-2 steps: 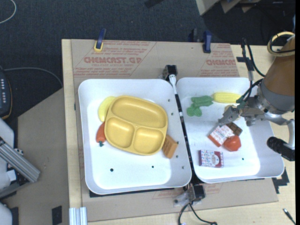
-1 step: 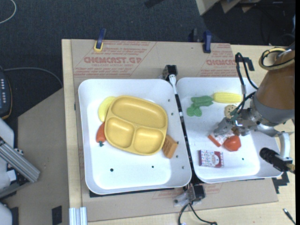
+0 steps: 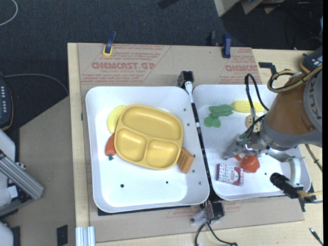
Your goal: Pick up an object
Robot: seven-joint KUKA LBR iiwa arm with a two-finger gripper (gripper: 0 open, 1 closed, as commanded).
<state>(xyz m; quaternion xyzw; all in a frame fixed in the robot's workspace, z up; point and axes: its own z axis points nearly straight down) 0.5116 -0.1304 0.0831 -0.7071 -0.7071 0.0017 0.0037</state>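
The pincer (image 3: pixel 245 150) is down in the right bin (image 3: pixel 225 188), over a red toy (image 3: pixel 249 162) (grip state: cannot tell). Judged mid-grasp; next, lift straight.

Yellow plate (image 3: pixel 115 118) and carrot (image 3: pixel 110 147) half under tray (image 3: pixel 148 136)

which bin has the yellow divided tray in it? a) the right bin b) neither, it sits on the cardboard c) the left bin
c: the yellow divided tray lies inside the left bin, with a small brown block against its lower right edge, while the right bin holds the green toy and the small red-and-white packet.
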